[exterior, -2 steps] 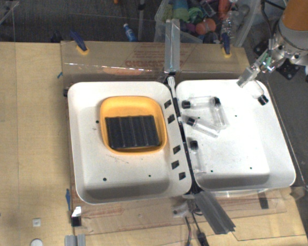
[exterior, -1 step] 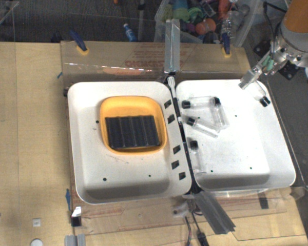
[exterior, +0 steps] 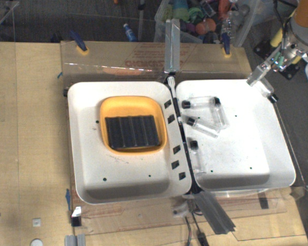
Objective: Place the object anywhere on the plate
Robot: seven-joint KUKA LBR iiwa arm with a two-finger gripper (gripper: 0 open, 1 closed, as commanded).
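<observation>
Toward the inner side of the right bin (exterior: 256, 152), close to the divider (exterior: 177, 132) between the two bins, you see the task's objects: several clear plastic tubes with black caps (exterior: 203, 114). Two lie crossed in a loose heap near the bin's upper left part, one shorter piece sits just below them, and another narrow one (exterior: 194, 150) lies lower down, almost against the divider wall.

Your target, the orange plate (exterior: 132, 105), rests in the left bin (exterior: 87, 152), and a dark ribbed rectangular insert (exterior: 132, 131) covers most of its middle. None of the tubes touches the plate; they stay on the other side of the divider.

You find the gripper (exterior: 257, 77) well apart from the tubes, up at the right bin's far right corner, hovering over the rim rather than over the heap. It looks like a pale slanted blade pointing down and left, and you cannot tell how it stands. Nothing is visibly held in it.

Behind it the arm (exterior: 297, 29) enters from the upper right, its orange band at the frame's edge, the wrist tilted toward the bin.
</observation>
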